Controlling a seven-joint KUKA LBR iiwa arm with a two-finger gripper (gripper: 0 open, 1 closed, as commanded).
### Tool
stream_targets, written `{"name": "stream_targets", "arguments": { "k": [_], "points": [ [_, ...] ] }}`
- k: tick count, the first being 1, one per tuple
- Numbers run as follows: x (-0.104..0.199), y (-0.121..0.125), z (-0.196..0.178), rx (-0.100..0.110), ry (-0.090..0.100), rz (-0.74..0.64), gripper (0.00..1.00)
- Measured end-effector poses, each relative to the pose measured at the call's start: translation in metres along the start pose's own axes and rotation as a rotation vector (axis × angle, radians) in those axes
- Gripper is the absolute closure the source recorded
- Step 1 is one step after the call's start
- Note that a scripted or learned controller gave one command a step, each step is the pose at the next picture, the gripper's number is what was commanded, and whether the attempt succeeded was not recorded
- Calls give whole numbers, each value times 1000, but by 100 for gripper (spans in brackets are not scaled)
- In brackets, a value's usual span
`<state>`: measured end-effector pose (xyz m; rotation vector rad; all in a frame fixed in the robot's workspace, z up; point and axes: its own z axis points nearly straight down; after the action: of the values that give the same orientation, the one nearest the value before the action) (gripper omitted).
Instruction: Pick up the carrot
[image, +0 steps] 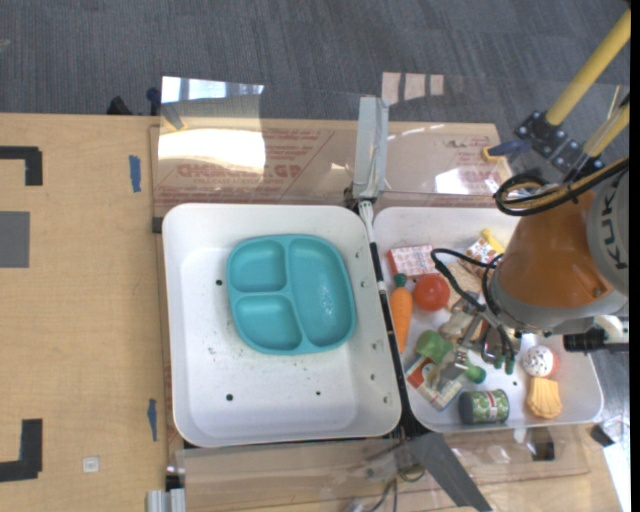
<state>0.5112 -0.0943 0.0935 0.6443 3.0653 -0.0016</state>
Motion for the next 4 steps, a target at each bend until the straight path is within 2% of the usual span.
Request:
{"name": "stream_targets", "arguments": {
  "k": [1,2,3,4],
  "points": [
    [-38,13,0,-2,0,136,0],
    [-62,23,0,-3,-5,445,0],
    [-104,42,-1,13,26,663,0],
    [-107,138,-93,-1,3,902,0]
  ]
}}
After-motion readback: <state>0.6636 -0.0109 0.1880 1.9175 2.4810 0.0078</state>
